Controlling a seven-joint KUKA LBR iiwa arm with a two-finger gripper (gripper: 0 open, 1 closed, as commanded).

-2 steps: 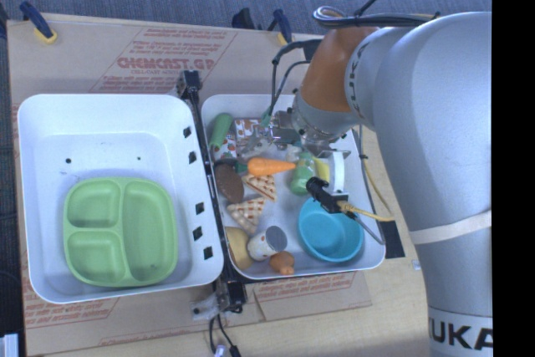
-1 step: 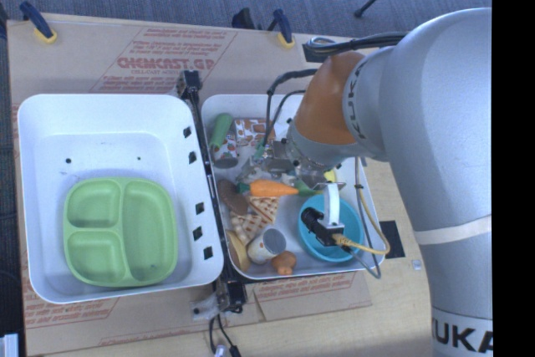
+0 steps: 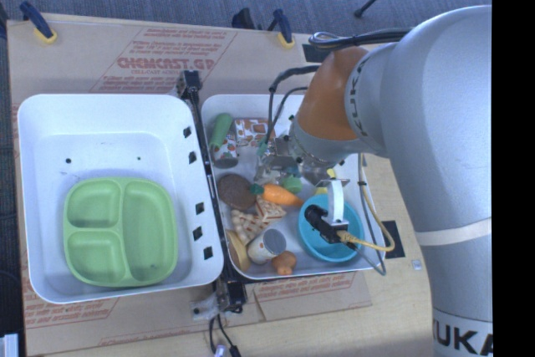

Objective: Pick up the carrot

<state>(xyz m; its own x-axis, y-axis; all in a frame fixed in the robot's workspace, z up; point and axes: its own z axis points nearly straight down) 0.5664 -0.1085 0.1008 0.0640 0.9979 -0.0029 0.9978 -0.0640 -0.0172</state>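
One carrot (image 3: 281, 196), orange, lies near the middle of the right bin (image 3: 251, 101), tip toward the bin's right wall. Touching its left end is one flat brown round piece (image 3: 236, 191), and just below it sits a heap of pale waffle-like pieces (image 3: 253, 219). One small green piece (image 3: 292, 183) rests right above the carrot.

In the near right corner there's one blue bowl (image 3: 320, 252). Along the near edge sit one cup on its side (image 3: 268, 244) and one small brown lump (image 3: 285, 262). At the far left corner lies one green cylinder (image 3: 221, 130), with one patterned packet (image 3: 251, 130) beside it.

That's two white bins. The left bin (image 3: 100, 121) holds one green plate (image 3: 121, 232) with three compartments, toward its near edge.

The gripper (image 3: 278, 171) hangs just above the carrot. Clenched or released, I cannot tell, and I see nothing held in it.
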